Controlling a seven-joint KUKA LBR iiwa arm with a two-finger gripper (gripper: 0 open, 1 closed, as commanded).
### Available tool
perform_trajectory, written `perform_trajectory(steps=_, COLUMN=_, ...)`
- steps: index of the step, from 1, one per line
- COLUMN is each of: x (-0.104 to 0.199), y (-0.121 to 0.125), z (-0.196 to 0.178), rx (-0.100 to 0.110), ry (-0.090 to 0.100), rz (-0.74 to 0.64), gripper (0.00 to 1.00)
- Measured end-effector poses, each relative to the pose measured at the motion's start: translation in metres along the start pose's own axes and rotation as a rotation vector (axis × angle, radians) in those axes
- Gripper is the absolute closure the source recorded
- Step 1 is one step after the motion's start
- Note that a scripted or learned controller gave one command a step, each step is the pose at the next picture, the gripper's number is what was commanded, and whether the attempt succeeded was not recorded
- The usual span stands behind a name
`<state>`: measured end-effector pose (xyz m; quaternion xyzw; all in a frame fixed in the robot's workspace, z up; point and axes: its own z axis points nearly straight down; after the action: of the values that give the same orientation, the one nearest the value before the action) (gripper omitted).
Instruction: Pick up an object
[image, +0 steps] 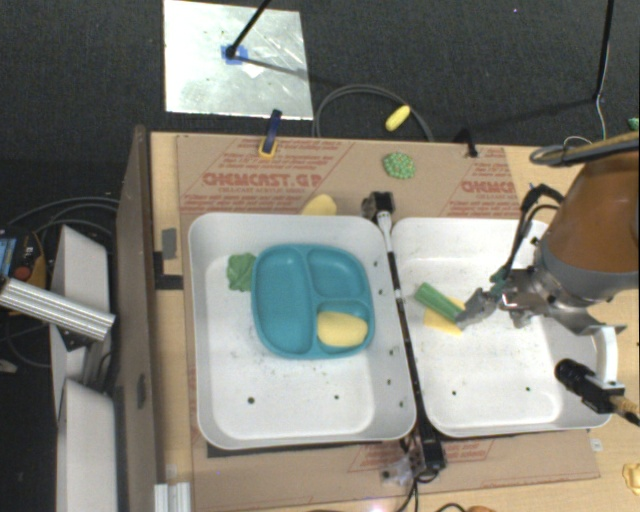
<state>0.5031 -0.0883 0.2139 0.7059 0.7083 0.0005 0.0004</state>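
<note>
In the right bin (500, 400) lie a green stick-shaped piece (433, 298) and a yellow piece (441, 320) just below it, near the bin's left wall. My gripper (478, 306) reaches in from the right, and its tip is right beside these two pieces, at their right end. The blue divided plate (290, 300) in the left bin (300, 410) carries a yellow lemon-shaped object (341, 328) in its lower right compartment. A green leafy piece (241, 271) lies against the plate's left rim.
The arm's orange band and grey wrist (590, 250) overhang the right bin's right side. A black clip (378, 207) sits at the bins' top junction. On the cardboard behind lie a green knobbly object (399, 165) and a yellow piece (320, 206).
</note>
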Motion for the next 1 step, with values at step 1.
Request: perform_trajectory(steps=1, x=-0.0166, y=0.0517, z=0.1354, rx=-0.001, ry=-0.001, rz=0.001, gripper=0.0)
